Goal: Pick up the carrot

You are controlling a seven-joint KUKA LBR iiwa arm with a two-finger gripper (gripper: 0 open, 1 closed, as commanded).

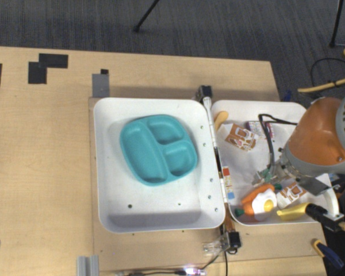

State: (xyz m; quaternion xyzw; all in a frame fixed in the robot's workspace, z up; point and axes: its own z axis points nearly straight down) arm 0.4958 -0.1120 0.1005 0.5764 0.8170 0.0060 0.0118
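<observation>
The carrot [254,201] lies at the right bin's [287,106] six o'clock edge, touching a fried-egg toy [267,200]. The gripper [274,176] hovers at the carrot's one o'clock (open or closed, I cannot tell); descend centred on the carrot, clear of the egg.

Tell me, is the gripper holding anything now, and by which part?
Cannot be told: the gripper sits low in the right white bin beside the orange carrot, its tip hidden.
</observation>
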